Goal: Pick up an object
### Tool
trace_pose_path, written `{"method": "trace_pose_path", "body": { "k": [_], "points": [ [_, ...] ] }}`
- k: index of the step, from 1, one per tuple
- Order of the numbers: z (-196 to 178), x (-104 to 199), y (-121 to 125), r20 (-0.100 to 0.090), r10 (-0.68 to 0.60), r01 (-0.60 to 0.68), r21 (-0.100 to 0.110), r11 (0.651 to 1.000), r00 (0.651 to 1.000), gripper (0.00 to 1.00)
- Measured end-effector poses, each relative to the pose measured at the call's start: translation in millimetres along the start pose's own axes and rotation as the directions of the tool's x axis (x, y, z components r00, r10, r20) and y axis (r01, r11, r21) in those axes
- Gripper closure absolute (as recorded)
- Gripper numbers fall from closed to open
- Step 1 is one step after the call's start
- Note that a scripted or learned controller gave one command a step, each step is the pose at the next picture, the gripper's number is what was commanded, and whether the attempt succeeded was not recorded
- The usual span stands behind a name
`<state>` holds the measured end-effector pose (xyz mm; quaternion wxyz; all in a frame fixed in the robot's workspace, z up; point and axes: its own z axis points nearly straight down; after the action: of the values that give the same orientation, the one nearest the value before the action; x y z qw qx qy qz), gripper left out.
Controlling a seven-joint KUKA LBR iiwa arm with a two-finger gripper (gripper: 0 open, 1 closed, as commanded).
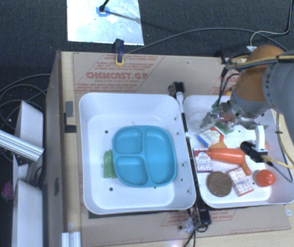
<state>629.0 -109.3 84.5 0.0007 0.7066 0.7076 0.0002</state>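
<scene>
**Item: small carton** (210, 137), white with blue and orange print. It lay in the right bin (239, 204), just beyond the carrot (228, 155) on its far side, near the carrot's left end. It was judged the likely pick, being the thing closest under the gripper (216, 120).

- Handling, as judged: light, thin-walled and easily dented, with a smooth printed skin that could slip.
- Best hold: across the two flat long faces at mid-length, with modest pressure. The corners looked poor to hold.
- It sat tilted, so the jaws would want turning to match.

**Gripper:** just past the carton, on the side away from the carrot. Whether the jaws were released or clenched could not be told, and nothing was seen held between them.

**Right bin, other contents**
- Carrot: orange, lying crosswise, probably a stiff toy.
- Red-and-white packet (202, 161): at the carrot's left end, seemingly touching it.
- Brown disc (219, 183): on the near side of the carrot, flat.
- Second red-and-white packet (241, 181): near side of the carrot, just right of the disc.
- Orange-red ball (264, 177): near side of the carrot and off its right end, likely to roll.

**Left bin** (85, 138)
- Blue divided plate (144, 155): well left of the carrot, its three wells bare.
- Green piece (108, 163): farther from the carrot, against the plate's left edge.

Both bins stood on the desk (136, 73).
</scene>
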Motion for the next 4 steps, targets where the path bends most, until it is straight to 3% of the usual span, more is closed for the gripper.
{"method": "trace_pose_path", "body": {
  "k": [1, 2, 3, 4],
  "points": [
    [0.4, -2.4, -88.1, -0.001, 0.001, -0.001, 0.001, 1.000, 1.000, 0.00],
    [-0.4, 0.3, -23.8, -0.001, -0.002, 0.002, -0.002, 1.000, 1.000, 0.00],
    [0.4, 13.9, -90.7, -0.001, 0.000, 0.000, 0.001, 1.000, 1.000, 0.00],
    [-0.1, 8.4, -43.4, 0.000, -0.001, 0.001, -0.001, 1.000, 1.000, 0.00]
  ]
}}
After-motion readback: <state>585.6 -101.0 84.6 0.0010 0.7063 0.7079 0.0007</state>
